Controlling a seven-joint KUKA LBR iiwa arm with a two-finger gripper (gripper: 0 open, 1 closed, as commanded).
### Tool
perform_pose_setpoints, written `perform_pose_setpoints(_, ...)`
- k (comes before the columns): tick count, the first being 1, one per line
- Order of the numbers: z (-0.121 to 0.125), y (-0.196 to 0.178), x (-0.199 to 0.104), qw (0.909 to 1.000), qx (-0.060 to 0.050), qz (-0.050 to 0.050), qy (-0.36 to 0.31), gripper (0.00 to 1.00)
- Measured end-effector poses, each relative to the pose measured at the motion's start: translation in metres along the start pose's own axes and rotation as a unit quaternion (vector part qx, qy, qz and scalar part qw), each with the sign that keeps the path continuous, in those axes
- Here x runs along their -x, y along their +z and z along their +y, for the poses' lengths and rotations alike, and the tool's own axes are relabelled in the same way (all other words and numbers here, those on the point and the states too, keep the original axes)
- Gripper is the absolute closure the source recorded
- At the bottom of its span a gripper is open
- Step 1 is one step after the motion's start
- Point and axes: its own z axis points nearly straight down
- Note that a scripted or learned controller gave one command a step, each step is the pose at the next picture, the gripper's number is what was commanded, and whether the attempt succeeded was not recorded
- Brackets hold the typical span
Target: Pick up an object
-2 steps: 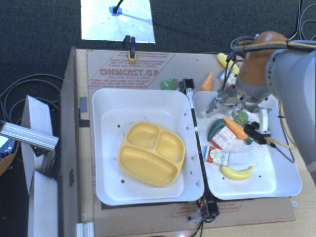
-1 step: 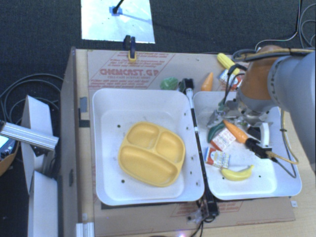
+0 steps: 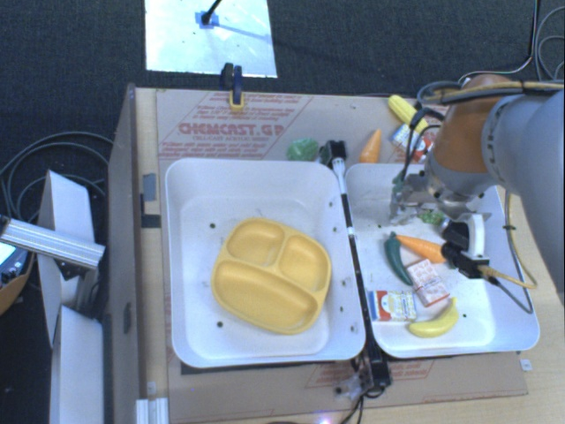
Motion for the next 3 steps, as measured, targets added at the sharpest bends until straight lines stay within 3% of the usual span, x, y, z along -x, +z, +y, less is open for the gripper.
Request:
perform_pose_setpoints(1,0.000,0.000,0.000,1.0000,0.000,0.000,0.000,0.00)
perform_pose_setpoints(2,-0.047,0.013,0.011,1.0000,-0.005,0.000,0.002,0.00)
perform_pose_setpoints(3,-0.044,0.001,0.010,1.0000,-0.001,0.000,0.000,1.00)
